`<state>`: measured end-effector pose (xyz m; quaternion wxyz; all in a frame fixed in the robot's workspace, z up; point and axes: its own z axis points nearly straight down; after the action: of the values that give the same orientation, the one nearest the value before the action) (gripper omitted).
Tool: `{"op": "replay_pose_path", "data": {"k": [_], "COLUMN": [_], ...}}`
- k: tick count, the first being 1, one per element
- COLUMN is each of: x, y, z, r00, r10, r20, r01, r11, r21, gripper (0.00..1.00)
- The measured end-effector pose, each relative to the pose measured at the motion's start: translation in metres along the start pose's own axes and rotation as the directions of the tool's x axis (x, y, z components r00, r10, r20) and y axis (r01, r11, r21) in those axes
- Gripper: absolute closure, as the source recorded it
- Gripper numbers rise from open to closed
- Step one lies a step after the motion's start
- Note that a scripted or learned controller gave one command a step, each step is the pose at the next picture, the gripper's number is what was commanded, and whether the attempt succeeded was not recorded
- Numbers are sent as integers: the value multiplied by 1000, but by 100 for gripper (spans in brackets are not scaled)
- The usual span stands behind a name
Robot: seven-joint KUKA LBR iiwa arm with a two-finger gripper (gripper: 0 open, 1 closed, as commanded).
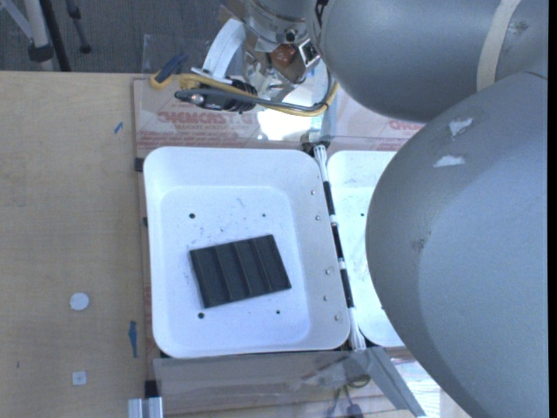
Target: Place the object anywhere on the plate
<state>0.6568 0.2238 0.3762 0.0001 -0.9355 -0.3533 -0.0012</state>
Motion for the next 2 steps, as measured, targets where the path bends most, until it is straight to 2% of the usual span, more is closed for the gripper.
{"op": "replay_pose_path", "data": {"k": [1, 2], "x": [-5, 7], "y": [-7, 4], "z": [79, 181], "r00": [768, 885], "r10": [-641, -466], "r20": [3, 5], "r01": [641, 466], "r11": [768, 885], "r21": [6, 6], "gripper": [100, 100]}}
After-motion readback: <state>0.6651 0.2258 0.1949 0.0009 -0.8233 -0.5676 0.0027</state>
